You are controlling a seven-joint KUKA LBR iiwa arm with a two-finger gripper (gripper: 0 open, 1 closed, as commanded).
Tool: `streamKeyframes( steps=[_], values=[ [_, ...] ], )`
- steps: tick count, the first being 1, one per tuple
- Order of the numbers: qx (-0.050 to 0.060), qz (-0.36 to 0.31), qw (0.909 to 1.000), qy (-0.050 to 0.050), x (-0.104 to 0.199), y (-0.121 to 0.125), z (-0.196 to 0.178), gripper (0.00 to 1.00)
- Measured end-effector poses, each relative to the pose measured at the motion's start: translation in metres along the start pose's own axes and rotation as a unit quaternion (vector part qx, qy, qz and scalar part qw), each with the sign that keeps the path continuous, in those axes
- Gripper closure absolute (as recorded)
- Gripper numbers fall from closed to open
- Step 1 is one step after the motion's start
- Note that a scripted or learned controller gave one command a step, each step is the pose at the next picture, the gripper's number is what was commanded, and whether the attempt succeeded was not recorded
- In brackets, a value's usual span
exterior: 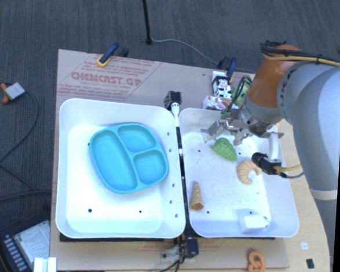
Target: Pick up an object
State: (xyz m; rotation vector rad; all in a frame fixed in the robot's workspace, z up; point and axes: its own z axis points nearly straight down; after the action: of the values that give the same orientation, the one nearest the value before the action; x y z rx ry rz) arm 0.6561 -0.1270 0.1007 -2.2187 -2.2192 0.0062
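The gripper (224, 136) is hanging low over the far end of the right bin (227, 196), carried there by the grey arm (314, 113), whose orange band (268, 80) is showing just behind the wrist. The jaws are standing released, spread apart in a wide splay, and nothing is sitting clamped between them. The green leafy toy (226, 149), the nearest thing to pick, is lying on the bin floor directly under the jaws and slightly to the near side of them, its upper end reaching up between the two tips; whether either tip is touching it cannot be told.

A tan toy croissant (247, 170) is lying near the jaws, on their near side and a little toward the arm, close beside the green toy but apart from it. A waffle ice-cream cone (196, 196) is lying well apart from the jaws, on their near side and away from the arm, close to the wall that the two bins are sharing. A small white block (253, 221) is resting farthest from the jaws within this bin, in the near corner on the arm's side.

Across that shared wall, well away from the jaws, a blue divided plate (129, 157) is lying flat in the left bin (77, 213). Outside the bins, beyond the near rim and far from the jaws, an orange pretzel-shaped toy (256, 262) is lying on the brown board (104, 78) that is bearing both bins.
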Motion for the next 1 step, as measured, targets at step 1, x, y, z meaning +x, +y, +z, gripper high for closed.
streamKeyframes(
  steps=[1],
  values=[
    [-0.007,0.000,1.0000,-0.002,0.0254,-0.0473,0.0127,0.00]
  ],
)
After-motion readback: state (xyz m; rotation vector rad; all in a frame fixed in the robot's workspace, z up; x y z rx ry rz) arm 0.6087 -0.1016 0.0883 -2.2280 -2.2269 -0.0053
